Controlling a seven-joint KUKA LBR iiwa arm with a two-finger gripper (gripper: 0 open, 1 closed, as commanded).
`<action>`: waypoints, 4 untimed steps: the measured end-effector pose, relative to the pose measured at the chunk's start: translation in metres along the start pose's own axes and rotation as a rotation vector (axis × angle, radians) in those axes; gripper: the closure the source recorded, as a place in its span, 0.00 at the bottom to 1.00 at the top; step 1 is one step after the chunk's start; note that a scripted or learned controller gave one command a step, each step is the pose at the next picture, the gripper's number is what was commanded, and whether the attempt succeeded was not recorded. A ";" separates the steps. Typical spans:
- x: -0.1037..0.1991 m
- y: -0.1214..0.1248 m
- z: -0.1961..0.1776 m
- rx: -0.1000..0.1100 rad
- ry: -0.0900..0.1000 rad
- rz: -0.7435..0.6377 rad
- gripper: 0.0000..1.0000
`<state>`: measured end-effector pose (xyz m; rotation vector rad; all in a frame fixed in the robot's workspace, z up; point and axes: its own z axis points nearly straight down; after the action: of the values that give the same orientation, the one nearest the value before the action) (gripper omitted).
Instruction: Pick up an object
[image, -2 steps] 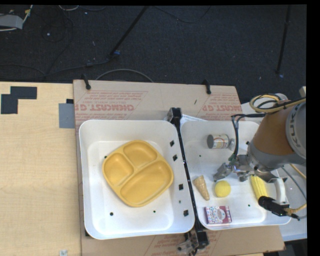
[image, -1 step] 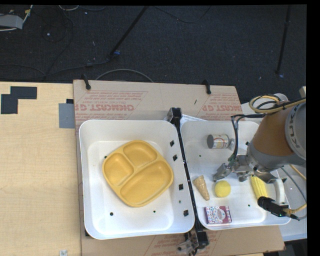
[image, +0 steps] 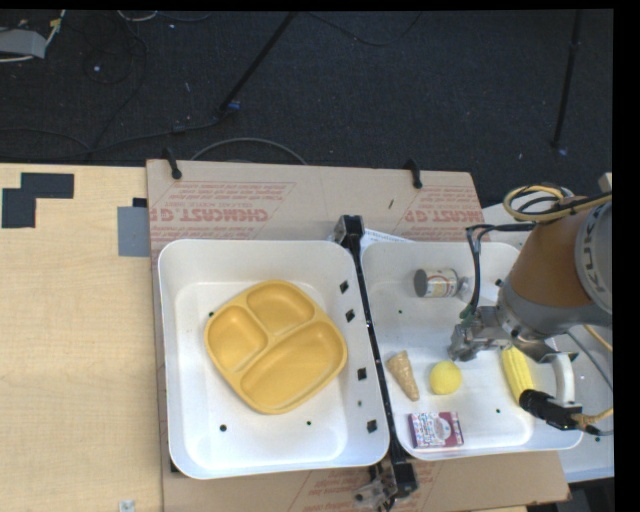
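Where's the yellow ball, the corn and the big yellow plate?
yellow ball (image: 446, 378), camera view, middle of the ball.
corn (image: 517, 371), camera view, middle of the cob.
yellow plate (image: 222, 352), camera view, its left rim.

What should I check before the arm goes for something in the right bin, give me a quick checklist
1. Gripper is over the right bin: ok.
2. Finger opening: cannot tell.
3. Nearest target, the yellow ball, lies just below the gripper in the image, apart from it: ok.
4. Ball has free room from the cone and the pink packet: ok.
5. Corn cob access: not ok, the arm partly covers it.
6. Small can lies on its side, clear of the others: ok.
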<state>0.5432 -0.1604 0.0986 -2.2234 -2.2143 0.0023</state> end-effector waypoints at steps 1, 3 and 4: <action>0.003 0.010 -0.058 -0.007 -0.002 -0.006 1.00; 0.000 -0.008 -0.168 -0.006 -0.002 -0.006 1.00; 0.043 -0.014 -0.167 -0.001 0.001 -0.008 1.00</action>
<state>0.5304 -0.1173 0.2656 -2.2140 -2.2237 0.0009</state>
